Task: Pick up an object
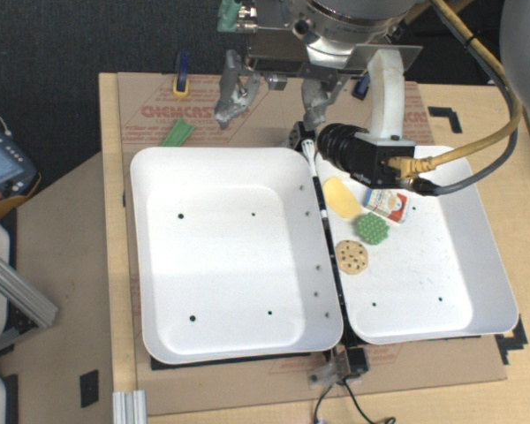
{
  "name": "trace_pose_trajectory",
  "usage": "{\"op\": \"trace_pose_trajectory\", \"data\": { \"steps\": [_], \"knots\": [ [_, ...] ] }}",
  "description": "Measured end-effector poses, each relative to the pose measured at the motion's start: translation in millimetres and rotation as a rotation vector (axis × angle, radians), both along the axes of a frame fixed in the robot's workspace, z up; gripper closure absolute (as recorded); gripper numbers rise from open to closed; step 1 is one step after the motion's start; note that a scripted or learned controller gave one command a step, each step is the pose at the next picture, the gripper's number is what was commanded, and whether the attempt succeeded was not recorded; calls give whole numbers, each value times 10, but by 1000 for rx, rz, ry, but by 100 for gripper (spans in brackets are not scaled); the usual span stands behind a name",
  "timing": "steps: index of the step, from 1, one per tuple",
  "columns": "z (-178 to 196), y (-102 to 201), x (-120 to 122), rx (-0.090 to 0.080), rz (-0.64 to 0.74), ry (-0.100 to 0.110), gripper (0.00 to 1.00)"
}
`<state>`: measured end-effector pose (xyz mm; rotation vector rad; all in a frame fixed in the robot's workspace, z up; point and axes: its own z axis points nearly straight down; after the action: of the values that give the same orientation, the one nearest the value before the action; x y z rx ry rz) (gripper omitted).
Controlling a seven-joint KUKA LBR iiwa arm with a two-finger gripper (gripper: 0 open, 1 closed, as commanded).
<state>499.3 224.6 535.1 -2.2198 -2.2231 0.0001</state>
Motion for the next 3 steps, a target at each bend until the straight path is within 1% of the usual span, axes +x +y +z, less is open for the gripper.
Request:
{"op": "trace_pose_trajectory", "data": {
  "steps": [3],
  "knots": [
    [0,0,0,0,0,0,0]
  ]
}}
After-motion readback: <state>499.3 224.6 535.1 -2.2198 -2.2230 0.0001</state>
